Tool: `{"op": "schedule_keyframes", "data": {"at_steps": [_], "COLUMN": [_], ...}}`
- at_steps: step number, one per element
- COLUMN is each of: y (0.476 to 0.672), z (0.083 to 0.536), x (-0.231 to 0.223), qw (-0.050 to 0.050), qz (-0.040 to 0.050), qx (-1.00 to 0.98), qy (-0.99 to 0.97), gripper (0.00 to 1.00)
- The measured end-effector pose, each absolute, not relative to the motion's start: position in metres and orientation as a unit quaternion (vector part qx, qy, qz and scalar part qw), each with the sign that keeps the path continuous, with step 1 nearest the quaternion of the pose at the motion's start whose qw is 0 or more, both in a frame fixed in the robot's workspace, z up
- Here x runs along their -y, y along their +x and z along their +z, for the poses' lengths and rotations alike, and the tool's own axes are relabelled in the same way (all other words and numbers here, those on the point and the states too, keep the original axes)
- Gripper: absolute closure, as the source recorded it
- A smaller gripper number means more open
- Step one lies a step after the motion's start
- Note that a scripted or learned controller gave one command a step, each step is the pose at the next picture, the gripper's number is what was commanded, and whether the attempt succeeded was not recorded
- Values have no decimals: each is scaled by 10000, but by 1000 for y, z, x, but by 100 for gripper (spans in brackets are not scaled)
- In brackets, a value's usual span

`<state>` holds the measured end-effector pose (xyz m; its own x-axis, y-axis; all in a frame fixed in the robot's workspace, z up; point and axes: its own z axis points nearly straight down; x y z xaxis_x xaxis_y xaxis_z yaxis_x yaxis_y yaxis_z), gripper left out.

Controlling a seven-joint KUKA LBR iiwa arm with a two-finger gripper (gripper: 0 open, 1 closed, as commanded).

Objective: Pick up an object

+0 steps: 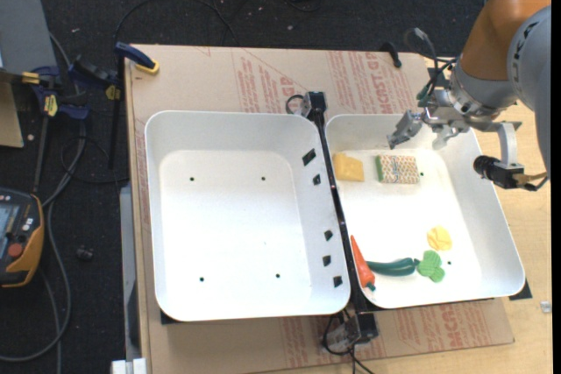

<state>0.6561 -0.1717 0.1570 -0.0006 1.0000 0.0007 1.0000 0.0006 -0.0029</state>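
My gripper (422,134) hangs over the far end of the right bin (491,215), open, with nothing between its fingers. Just below it in the view lies a speckled block with a green edge (398,169), and a yellow wedge (348,167) sits to that block's left. Toward the near end of the same bin are a small yellow piece (439,238), a light green piece (430,267), a long dark green piece (392,266) and an orange carrot-like piece (362,263) against the left wall.
The left bin (166,188) stands beside the right one, the two meeting at a black divider (329,188). Clamps and cables lie off the bench's left and far sides. The grey arm with its orange band (500,31) enters from the upper right.
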Motion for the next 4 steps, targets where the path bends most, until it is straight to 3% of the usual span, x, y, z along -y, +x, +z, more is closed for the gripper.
{"op": "schedule_keyframes", "data": {"at_steps": [1,2,3,4], "y": [650,651,652,649], "z": [111,94,106,169], "x": [177,177,177,177], "qw": [17,-13,-32,-23], "qz": [11,-10,-18,-15], "qx": [7070,7073,7074,7072], "qy": [-7072,-7069,-7068,-7070], "gripper": [0,0,100,100]}}
